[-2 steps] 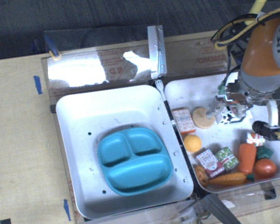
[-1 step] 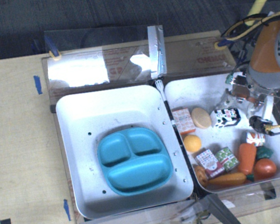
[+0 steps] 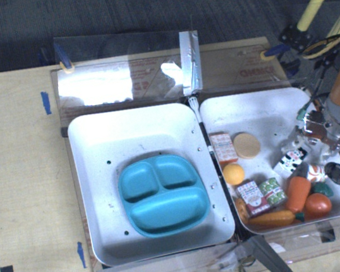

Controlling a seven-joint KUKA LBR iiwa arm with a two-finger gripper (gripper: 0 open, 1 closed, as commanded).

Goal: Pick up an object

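Small toy foods crowd the right bin's front: a round tan cookie point(image 3: 247, 145), a yellow-orange ball point(image 3: 233, 174), an orange carrot point(image 3: 297, 191) touching a red tomato point(image 3: 317, 204), and a green box point(image 3: 272, 191).

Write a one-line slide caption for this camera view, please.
Arm's gripper above toy food in the right bin; blue divided tray in the left bin.

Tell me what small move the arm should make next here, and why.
Probably a short descent toward the black-and-white toy. The gripper sits at the right bin's right side, just beside that toy, and nothing is visibly held. The carrot and tomato lie close below, so a straight drop onto the nearest item seems the safest try.
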